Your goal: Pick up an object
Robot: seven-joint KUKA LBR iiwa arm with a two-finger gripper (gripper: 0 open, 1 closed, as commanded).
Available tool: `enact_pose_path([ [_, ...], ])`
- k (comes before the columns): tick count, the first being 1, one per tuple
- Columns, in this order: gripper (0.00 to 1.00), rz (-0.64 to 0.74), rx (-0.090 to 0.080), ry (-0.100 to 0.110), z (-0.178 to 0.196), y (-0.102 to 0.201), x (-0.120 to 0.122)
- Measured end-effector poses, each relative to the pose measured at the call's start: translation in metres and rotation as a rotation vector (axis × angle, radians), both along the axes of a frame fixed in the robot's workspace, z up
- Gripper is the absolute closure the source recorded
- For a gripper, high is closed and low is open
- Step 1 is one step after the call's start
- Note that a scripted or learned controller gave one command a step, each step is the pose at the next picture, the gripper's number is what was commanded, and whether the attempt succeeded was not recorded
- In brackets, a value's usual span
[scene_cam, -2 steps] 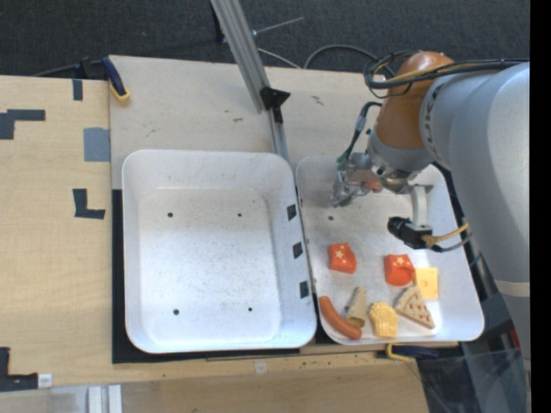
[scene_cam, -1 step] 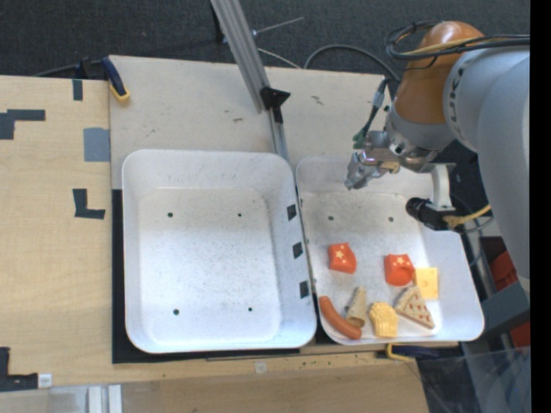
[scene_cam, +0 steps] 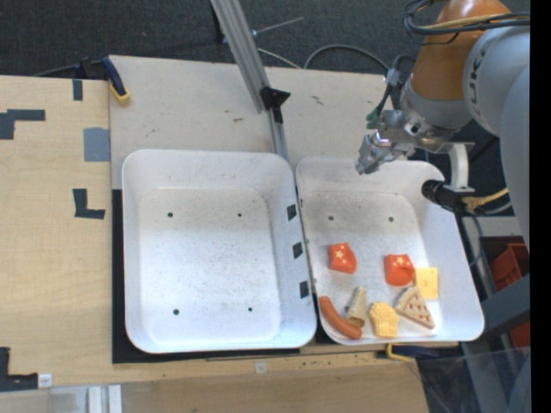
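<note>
Gripper (scene_cam: 372, 161) hangs over the far edge of the right white bin (scene_cam: 448, 231); finger state cannot be told. Long orange sausage-shaped toy (scene_cam: 340, 317) lies at the bin's near-left corner, long axis running from far-left to near-right.

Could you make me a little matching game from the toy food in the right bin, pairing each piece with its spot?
Things:
1. long red-orange toy sausage
2. pale yellow square block
3. red-orange cube with a light star mark
4. tan triangular pizza-like slice

Places:
A. nearest the bin's middle, left of the other red piece
B. along the near-left corner, by the bin's rim
C. near the right wall, just above the slice
D. near-right corner, right of the yellow corn-like piece

Pairs: 1-B, 2-C, 3-A, 4-D
</note>
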State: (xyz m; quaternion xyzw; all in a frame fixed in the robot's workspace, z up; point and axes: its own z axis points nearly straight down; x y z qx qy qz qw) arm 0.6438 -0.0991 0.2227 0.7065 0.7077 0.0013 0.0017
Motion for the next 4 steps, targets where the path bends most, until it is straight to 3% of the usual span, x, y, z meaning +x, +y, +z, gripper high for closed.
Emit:
enact_pose_path([
  [1, 1.0, 0.0, 0.0, -0.001, 0.049, 0.0, 0.001],
  [4, 1.0, 0.006, 0.002, 0.007, 0.019, 0.174, -0.031],
])
